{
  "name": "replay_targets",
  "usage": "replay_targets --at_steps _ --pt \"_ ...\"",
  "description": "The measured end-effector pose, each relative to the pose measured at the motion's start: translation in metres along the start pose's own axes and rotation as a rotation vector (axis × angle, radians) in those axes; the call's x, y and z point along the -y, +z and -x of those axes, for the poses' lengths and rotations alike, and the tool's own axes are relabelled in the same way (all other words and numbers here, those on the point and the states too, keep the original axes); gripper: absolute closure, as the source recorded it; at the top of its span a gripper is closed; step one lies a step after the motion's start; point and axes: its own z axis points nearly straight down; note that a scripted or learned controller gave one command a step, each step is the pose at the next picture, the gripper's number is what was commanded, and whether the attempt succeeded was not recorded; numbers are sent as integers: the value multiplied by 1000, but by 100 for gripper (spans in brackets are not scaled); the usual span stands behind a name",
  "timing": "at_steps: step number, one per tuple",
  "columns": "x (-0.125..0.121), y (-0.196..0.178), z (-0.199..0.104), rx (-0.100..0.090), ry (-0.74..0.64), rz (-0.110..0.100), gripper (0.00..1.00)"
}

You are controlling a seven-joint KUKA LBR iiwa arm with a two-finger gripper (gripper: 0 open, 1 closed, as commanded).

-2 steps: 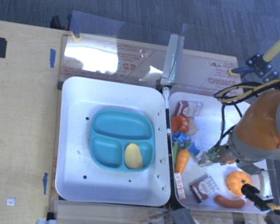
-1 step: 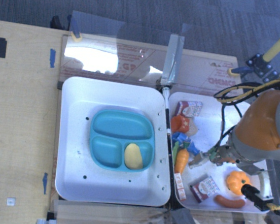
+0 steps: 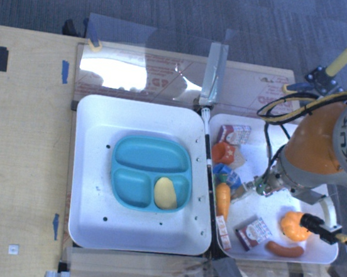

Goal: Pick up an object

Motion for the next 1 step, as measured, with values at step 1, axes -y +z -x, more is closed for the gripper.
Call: replay_targets --at_steps 1 --pt "-80 2 36 -2 -18 -2 0"
